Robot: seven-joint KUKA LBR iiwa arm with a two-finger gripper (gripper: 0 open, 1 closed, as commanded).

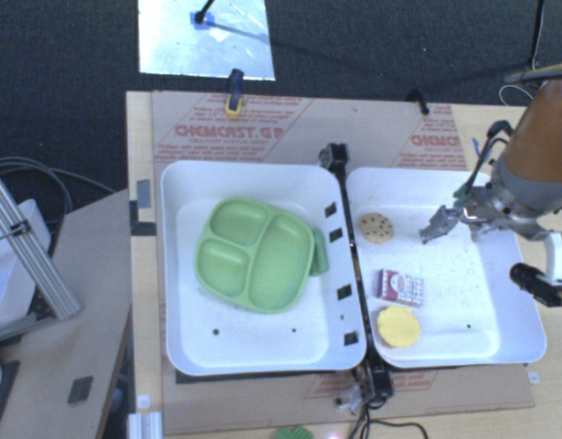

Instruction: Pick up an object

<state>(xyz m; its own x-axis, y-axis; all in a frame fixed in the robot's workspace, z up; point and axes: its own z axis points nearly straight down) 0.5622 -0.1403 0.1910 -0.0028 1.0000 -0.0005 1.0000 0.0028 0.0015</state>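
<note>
Jaws are standing apart with nothing lying between them, the gripper (pixel 459 226) hanging over the bare floor of the right bin (pixel 527 335). Its grey metal fingers (pixel 435 226) are splaying out below the arm's (pixel 536 154) rounded grey and orange body, which is running off the frame edge.

Just beyond the fingertips, toward the divider between the bins, a round tan cookie (pixel 376 228) with dark specks is lying flat, apart from the gripper. Below the jaws in the view and nearer the front wall, a small red and white box (pixel 401 287) is lying on its side; its printing is too small to read. Just beside it, further forward still, a flat yellow disc (pixel 398 326) with a soft, matte look is resting.

Well away from the jaws, across the divider, a smooth light green plate (pixel 256 254) with three moulded compartments is sitting in the left bin (pixel 175 245). A darker green piece (pixel 320 256) is poking out from under its edge nearest the jaws, mostly hidden, so what it is cannot be told
</note>
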